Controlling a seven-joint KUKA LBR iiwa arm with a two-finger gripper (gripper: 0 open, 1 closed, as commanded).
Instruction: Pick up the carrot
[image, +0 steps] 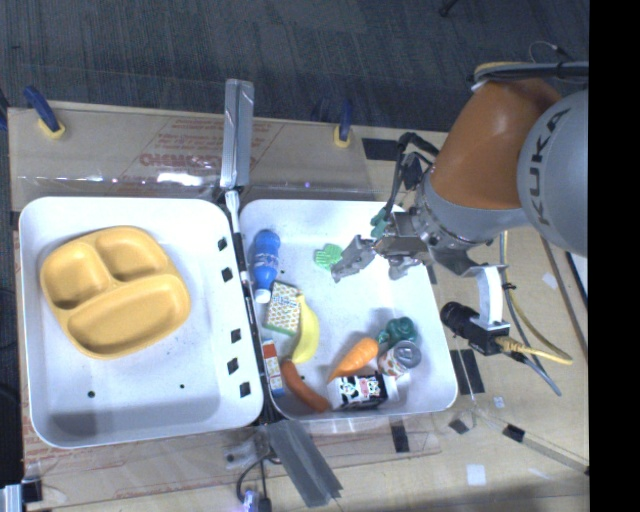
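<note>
Nearest the camera, at the front edge of the right bin (430, 300), stands one small black-and-white carton (361, 392), touching the tip end of the single carrot (355, 357). One carrot is present: it lies tilted in the front right part of this bin, thick end up and to the right, just beside one metal can (405, 354) and one dark green item (399, 330). To its left lie one banana (306, 335), one red sausage (303, 386) along the front wall, one chequered packet (284, 309) and one blue bottle (264, 260) with a white cap, set against the left wall. One light green object (326, 257) rests near the middle rear of the bin. Two white bins sit side by side on the bench (120, 140); the left bin (130, 390) carries one yellow divided plate (113, 290) with three compartments. One grey and orange arm (500, 160) reaches over the right bin, its gripper (372, 252) poised just right of the light green object and well apart from the carrot; whether the gripper is spread or closed cannot be told, and nothing is seen in its grasp.
</note>
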